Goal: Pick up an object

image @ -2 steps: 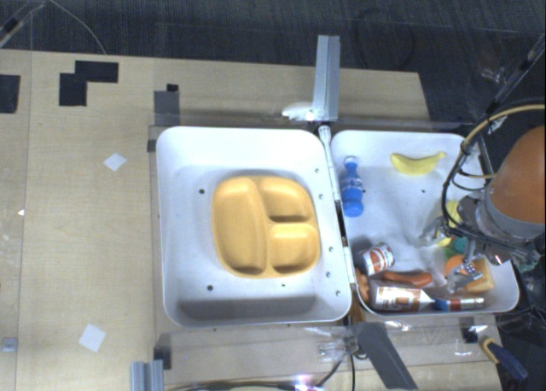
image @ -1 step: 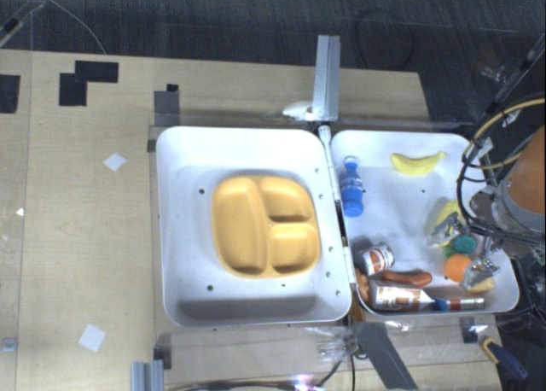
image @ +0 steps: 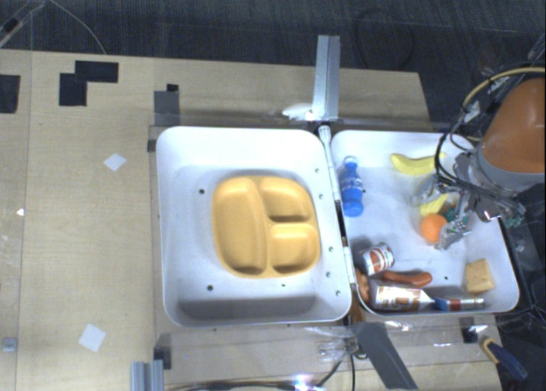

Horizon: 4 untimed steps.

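- The gripper [image: 456, 225] hangs low over the right bin [image: 509, 294], its metal fingers pointing down beside a small orange ball [image: 433, 227]; whether those fingers are parted or closed, and whether anything sits between them, cannot be told from this angle.
- A small yellow piece [image: 435, 205] lies just up and to the left of the fingers, touching or nearly touching the ball.
- The arm's orange band [image: 516, 131] and grey wrist rise above the gripper at the right side of the view, with black cables looped around them.
- A yellow banana [image: 413, 163] lies near the bin's far wall, and a blue bottle [image: 351, 186] lies along the bin's left wall.
- Toward the near wall lie a small can [image: 376, 258] on its side, a reddish-brown sausage [image: 407, 277], a brown-labelled bottle [image: 399, 298] and a marker [image: 456, 303], crowded together.
- A tan sponge-like block [image: 479, 276] sits in the near right corner, apart from the cluster.
- The left bin [image: 175, 236] holds a yellow divided tray [image: 265, 225], set at its centre.
- Both bins rest side by side on a pale wooden bench [image: 77, 236].
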Tool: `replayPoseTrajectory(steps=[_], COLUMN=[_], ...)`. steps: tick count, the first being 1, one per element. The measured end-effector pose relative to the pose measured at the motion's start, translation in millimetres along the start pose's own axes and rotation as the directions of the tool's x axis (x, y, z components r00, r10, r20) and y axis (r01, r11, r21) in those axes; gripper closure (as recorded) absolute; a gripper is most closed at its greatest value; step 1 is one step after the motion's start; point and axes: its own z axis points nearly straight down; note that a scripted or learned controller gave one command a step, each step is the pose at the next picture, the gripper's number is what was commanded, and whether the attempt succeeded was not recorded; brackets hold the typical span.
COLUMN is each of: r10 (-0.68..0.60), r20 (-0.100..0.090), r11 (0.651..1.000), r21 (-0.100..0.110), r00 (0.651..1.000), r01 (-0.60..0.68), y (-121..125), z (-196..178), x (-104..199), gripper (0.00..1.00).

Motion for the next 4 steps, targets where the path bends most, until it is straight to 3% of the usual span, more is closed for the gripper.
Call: replayPoseTrajectory(steps=[1, 2, 3, 4], r10=[0.353, 0.653, 0.807, 0.901], r20=[0.005, 0.003, 0.008, 0.042], r11=[0.935, 0.757, 0.591, 0.433], r21=[-0.002, 0.002, 0.000, -0.018], r00=[0.935, 0.757, 0.591, 0.432], r01=[-0.353, -0.653, -0.807, -0.901], y=[80.1, 24.2, -1.8, 9.6], z=[6.2, -49.5, -25.3, -10.7], x=[-31.2, -14.0, 3.9, 10.9], gripper=[0.00, 0.00, 0.00, 0.00])
